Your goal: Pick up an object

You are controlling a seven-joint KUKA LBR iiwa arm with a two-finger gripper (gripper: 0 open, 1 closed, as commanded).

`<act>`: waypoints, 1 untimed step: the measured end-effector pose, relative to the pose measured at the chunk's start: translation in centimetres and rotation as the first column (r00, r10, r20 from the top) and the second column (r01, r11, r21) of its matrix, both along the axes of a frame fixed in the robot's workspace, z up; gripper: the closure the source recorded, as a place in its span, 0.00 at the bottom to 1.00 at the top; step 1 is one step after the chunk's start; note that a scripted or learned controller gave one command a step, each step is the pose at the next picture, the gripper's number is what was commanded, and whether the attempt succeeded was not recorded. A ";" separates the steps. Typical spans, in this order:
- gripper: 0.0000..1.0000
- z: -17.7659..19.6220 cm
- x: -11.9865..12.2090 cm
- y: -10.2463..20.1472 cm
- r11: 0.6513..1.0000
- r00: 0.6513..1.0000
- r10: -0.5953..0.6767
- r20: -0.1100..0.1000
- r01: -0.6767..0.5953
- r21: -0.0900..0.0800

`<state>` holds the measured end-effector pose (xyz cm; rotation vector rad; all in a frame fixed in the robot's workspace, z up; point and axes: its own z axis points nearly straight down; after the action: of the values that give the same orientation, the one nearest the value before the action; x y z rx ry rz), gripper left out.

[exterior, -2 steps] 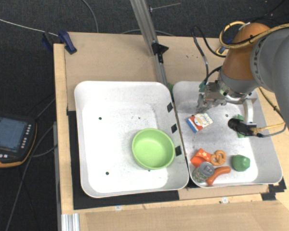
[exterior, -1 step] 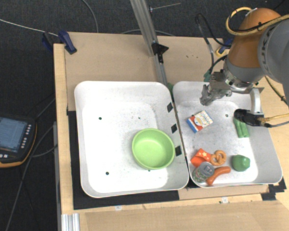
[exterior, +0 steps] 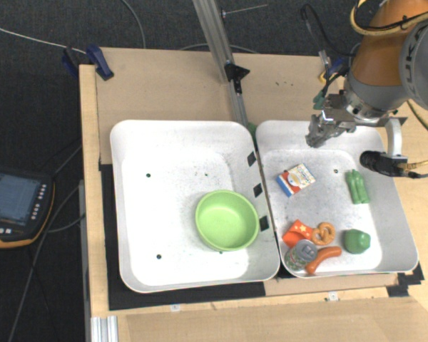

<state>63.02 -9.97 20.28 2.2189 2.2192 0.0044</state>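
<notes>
From my remote seat I see a teach pendant [exterior: 14, 205] lying on the dark floor, far to the left of the gripper and off the worktop [exterior: 171, 84]. Next comes the left bin [exterior: 164, 155], white and speckled, with a lime green bowl [exterior: 227, 220] sitting upright in its near right part, down and to the left of the gripper. A slanted aluminium post [exterior: 215, 34] crosses the worktop's far side, up and left of the gripper.

The right bin [exterior: 385, 219] holds the things I could pick. A small red, white and blue carton [exterior: 295, 179] lies below the gripper and slightly to its left, well apart from it. Further below, in the bin's near corner, an orange piece [exterior: 297, 231], a pretzel [exterior: 324, 231], a grey round lid-like item [exterior: 302, 252] and an orange-red sausage shape [exterior: 321, 258] crowd together, touching or nearly so. To the gripper's lower right lie a long green vegetable [exterior: 356, 187] and, nearer the front, a round green fruit [exterior: 356, 241].

The gripper [exterior: 321, 131] hangs over the far left edge of the right bin, with nothing between it and the bin that I can see. I cannot tell how it is set from this angle.
</notes>
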 end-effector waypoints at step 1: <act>1.00 4.0 0.1 0.0 1.000 1.000 0.000 0.000 0.000 0.000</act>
<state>63.10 -9.97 24.28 2.2187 2.2195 0.0045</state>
